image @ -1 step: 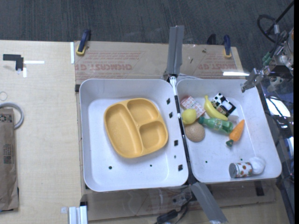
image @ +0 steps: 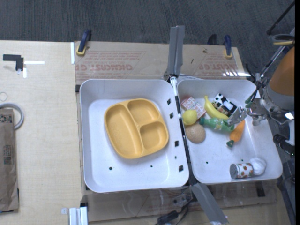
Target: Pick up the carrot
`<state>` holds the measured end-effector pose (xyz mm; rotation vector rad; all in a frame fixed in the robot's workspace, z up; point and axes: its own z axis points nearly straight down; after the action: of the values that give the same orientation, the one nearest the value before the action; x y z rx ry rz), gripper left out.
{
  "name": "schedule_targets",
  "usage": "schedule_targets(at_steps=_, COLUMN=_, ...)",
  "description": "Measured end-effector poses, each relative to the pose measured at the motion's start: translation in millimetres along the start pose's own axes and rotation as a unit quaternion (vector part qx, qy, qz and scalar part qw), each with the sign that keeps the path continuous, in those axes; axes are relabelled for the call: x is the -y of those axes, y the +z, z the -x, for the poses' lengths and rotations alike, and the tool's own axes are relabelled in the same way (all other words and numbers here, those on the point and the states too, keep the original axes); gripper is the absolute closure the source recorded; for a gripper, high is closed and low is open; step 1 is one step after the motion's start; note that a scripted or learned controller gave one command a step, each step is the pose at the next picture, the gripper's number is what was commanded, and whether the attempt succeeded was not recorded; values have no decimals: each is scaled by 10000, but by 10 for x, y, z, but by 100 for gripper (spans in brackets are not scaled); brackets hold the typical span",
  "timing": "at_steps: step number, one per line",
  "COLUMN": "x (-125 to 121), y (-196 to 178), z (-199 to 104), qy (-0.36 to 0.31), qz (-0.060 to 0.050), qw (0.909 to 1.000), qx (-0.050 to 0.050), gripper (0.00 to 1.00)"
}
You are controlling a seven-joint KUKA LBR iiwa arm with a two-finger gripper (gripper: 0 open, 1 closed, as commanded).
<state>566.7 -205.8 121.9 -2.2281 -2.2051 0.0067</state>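
Leftmost, on the counter (image: 42, 125), a brown paper bag (image: 8, 163) carries dark print too small to read, and the cardboard sheet (image: 126, 60) under the bins shows large reddish lettering upside down, which looks like "CHEMCO" though I would not swear to it. Next comes the left bin (image: 93, 172), holding a yellow divided plate (image: 136, 127) that plays no part in this job. The right bin (image: 220, 165) holds the clutter: a red-and-white packet (image: 191, 102) with unreadable print, a lemon (image: 190, 117) above a tan egg-shaped thing (image: 196, 134), a banana (image: 213, 109), a black-and-white toy (image: 224, 105), a green vegetable (image: 215, 124), and near the front a small lying bottle (image: 247, 168) whose label I cannot read. The carrot (image: 237, 131) lies tilted in the right part of this bin, its green stub pointing down-left, its upper end touching or just beside the green vegetable. The gripper (image: 243, 112) sits just above the carrot's upper end; whether it is apart or together I cannot tell from this angle, and nothing shows the carrot held. To do the step well, I judge it should close across the carrot's narrow width near mid-body, away from the green vegetable, so the neighbour is not caught or pushed, then lift straight up.
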Motion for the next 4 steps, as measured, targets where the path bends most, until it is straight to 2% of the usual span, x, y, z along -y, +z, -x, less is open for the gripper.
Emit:
schedule_targets(at_steps=1, x=-120, y=-234, z=24, qy=399, qz=15, qw=9992, qx=7, gripper=0)
schedule_targets(at_steps=2, x=172, y=327, z=4, qy=363, qz=11, qw=9993, qx=-39, gripper=0)
schedule_targets(at_steps=3, x=173, y=264, z=28, qy=378, qz=3, qw=9993, qx=-20, gripper=100)
schedule_targets(at_steps=4, x=347, y=19, z=-60, qy=-362, qz=6, qw=9993, qx=0, gripper=100)
